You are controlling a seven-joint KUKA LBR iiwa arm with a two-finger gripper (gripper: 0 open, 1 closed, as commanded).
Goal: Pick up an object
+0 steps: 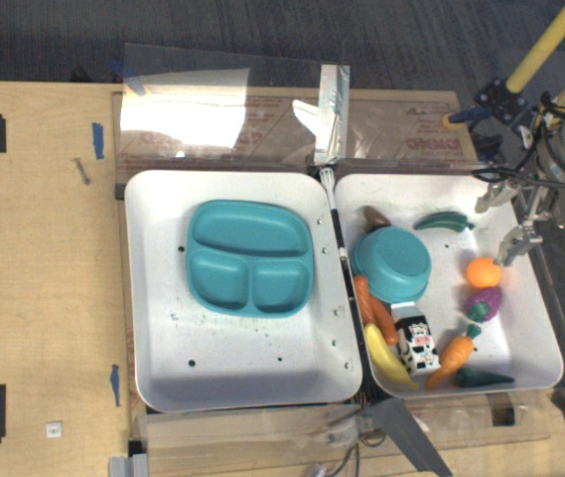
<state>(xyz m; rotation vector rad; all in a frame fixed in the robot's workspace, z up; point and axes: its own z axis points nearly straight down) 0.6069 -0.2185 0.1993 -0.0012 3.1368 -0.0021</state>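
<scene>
End effector over the right bin's far edge

The end effector (pixel 516 229) hangs above the right bin (pixel 545 341), near the orange ball (pixel 482 271). I cannot tell if it is open or closed. The teal bowl (pixel 392 263) sits in this bin; the teal tray (pixel 250 256) lies in the left bin (pixel 153 296).

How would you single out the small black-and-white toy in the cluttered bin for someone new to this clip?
Start at the right bin. Below the upturned teal bowl, near the front wall, the toy lies between a banana and a carrot. It alone is black and white.
</scene>
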